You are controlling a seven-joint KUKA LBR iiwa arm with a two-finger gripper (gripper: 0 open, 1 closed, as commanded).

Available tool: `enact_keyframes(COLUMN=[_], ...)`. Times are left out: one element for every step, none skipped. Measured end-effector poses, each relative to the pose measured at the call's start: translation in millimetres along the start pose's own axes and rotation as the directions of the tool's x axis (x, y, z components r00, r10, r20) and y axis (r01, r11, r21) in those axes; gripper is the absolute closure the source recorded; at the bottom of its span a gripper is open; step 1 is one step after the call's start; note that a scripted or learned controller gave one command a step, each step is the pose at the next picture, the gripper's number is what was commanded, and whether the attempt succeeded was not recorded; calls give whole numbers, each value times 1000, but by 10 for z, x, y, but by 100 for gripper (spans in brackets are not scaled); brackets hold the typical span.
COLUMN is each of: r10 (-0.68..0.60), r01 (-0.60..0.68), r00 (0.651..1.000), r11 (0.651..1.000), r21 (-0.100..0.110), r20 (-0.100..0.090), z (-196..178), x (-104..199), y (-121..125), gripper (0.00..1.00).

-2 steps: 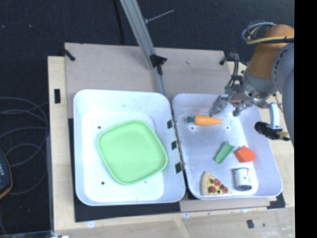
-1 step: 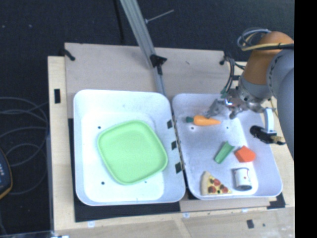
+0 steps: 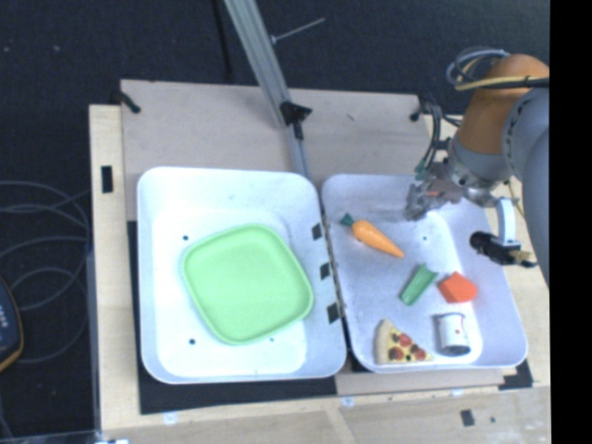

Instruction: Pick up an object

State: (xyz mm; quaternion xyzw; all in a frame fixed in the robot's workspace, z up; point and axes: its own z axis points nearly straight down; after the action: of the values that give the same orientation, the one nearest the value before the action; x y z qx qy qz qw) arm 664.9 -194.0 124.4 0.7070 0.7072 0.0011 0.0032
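1. End effector (image 3: 427,202) sits over the upper part of the right bin (image 3: 365,192), reaching in from the right. Whether it is released or clenched cannot be told; nothing is visibly in its grasp.
2. Arm (image 3: 499,128): grey, orange band above the wrist, above and right of the end effector.
3. Carrot (image 3: 375,236), landmark: lies on the right bin floor, down-left of the end effector and apart from it, green top pointing up-left.
4. Green block (image 3: 417,284): down-right of the carrot, tilted, near it but not touching.
5. Orange block (image 3: 457,288): just right of the green block, farther from the carrot.
6. Can (image 3: 452,332): silver, well below-right of the carrot, under the orange block.
7. Pizza slice (image 3: 399,344): straight below the carrot, at the bin's near edge, just left of the can.
8. Left bin (image 3: 157,248): left of the carrot, across the divide. It holds a green plate (image 3: 246,283).
9. Counter (image 3: 203,128): tan, under both bins.
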Motion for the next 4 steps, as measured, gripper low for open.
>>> enact_keyframes(r10=[0,0,0,-2], r01=[0,0,0,2], r00=[1000,1000,1000,1000], r11=[1000,1000,1000,1000], r21=[6,0,4,5], r20=[-1,-2,-3,-3], z=[-423,-1038,-1161,-1155], x=[36,67,62,495], y=[36,-2,1,104], gripper=[100,100,100,100])
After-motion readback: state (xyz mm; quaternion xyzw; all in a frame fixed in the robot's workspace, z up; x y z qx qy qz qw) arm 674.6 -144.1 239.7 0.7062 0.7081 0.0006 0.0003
